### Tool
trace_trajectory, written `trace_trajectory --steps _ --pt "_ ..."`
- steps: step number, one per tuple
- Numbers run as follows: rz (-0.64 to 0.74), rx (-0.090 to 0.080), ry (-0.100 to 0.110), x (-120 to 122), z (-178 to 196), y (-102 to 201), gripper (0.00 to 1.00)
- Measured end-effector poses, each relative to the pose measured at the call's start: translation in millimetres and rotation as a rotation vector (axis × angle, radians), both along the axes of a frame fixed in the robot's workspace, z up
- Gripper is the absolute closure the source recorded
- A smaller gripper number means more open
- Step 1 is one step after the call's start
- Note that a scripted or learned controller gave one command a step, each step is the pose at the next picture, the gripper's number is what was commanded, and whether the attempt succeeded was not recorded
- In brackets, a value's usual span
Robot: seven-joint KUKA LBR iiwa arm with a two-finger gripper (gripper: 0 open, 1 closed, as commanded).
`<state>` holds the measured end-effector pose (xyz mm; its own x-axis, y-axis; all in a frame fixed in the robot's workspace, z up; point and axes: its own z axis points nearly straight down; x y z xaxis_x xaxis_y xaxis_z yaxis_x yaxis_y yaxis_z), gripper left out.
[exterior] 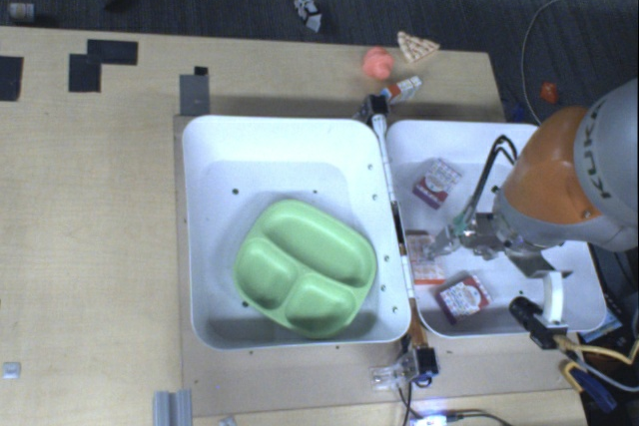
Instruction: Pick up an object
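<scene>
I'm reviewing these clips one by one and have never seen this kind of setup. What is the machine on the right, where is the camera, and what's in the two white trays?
One fixed camera looks down at a slant on a wooden bench. The grey and orange arm is a robot reaching in from the right; its gripper sits low over the right bin, among small packets such as a red-and-white one. I cannot see anything held. The left bin contains a green divided plate. A few small items lie beyond the bins.

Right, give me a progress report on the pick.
Nothing looks picked: both packets lie in the right bin, and the green tray sits in the left bin. The gripper hangs low between the packets. Grasping and lifting remain.
</scene>
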<state>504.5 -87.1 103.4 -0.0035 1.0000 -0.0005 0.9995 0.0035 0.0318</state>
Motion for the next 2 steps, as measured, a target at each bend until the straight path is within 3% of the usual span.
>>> trace_trajectory --steps 1,2 --pt "-0.003 -0.003 0.003 -9 -12 4 0.00" --pt "0.001 0.004 0.001 -7 0 7 1.00"
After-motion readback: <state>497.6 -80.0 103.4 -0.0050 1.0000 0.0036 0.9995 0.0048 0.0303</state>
